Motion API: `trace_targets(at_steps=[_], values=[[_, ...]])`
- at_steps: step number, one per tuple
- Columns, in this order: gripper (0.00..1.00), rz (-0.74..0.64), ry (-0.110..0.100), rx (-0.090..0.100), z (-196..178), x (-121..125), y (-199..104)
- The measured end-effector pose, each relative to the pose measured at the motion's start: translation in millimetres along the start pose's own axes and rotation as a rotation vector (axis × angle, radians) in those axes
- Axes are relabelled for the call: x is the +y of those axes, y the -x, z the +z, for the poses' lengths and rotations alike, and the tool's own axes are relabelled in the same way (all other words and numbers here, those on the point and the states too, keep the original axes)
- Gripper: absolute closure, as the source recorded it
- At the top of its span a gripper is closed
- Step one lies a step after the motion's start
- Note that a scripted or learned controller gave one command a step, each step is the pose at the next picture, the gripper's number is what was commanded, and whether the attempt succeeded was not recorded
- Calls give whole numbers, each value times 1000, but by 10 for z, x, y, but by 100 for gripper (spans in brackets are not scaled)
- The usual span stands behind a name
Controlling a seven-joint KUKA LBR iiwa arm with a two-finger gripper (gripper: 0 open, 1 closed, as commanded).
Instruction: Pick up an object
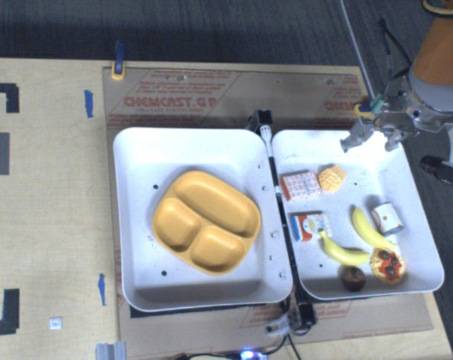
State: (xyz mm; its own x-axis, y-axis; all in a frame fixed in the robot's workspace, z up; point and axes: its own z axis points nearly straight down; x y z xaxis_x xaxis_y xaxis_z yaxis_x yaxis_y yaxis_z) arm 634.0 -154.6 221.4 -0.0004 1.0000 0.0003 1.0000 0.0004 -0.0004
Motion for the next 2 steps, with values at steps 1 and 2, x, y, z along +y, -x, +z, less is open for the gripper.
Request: trace_targets(at_steps=[1,2], values=[[0,0,3,-1,1260,-202,-24],[0,1,2,0,1355,-791,-416]])
